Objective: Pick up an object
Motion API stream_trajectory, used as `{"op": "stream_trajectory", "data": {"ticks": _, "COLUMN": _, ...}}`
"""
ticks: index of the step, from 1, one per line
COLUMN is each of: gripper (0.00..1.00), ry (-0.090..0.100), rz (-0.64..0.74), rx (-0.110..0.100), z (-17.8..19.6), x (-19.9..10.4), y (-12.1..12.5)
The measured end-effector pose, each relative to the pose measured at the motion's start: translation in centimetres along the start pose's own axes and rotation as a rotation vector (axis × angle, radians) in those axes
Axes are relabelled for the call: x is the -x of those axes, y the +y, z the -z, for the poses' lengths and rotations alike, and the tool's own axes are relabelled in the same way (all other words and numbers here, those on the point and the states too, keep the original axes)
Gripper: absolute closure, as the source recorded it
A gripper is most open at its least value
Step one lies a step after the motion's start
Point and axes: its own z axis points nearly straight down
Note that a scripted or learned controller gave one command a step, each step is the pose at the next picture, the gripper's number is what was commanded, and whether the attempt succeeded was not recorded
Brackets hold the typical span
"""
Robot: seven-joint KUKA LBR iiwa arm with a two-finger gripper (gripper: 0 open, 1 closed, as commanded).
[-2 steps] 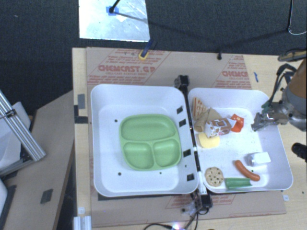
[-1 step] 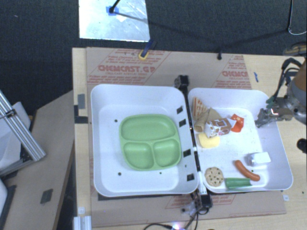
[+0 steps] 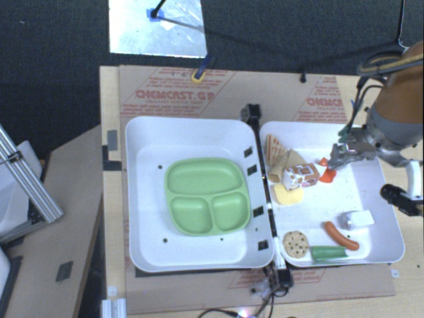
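Observation:
My gripper hangs over the upper middle of the right bin, coming in from the right. Just below its tip lies a small orange-red piece. Left of that sit a white and brown carton-shaped toy, a tan wedge and a yellow disc. Lower in the same bin lie a cookie, a green bean pod, a sausage and a white block.
The left bin holds a green divided plate. A black hinge strip runs between the bins. A black bracket of the arm overhangs the right bin's right edge.

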Motion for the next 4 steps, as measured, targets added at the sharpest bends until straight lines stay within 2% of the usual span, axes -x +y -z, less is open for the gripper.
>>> {"op": "stream_trajectory", "data": {"ticks": 2, "gripper": 1.00, "ry": 0.002, "rz": 0.001, "rx": 0.001, "z": -0.2, "x": -10.6, "y": 3.1}}
{"op": "stream_trajectory", "data": {"ticks": 4, "gripper": 1.00, "ry": 0.002, "rz": 0.000, "rx": 0.002, "z": -0.7, "x": -20.2, "y": 7.8}}
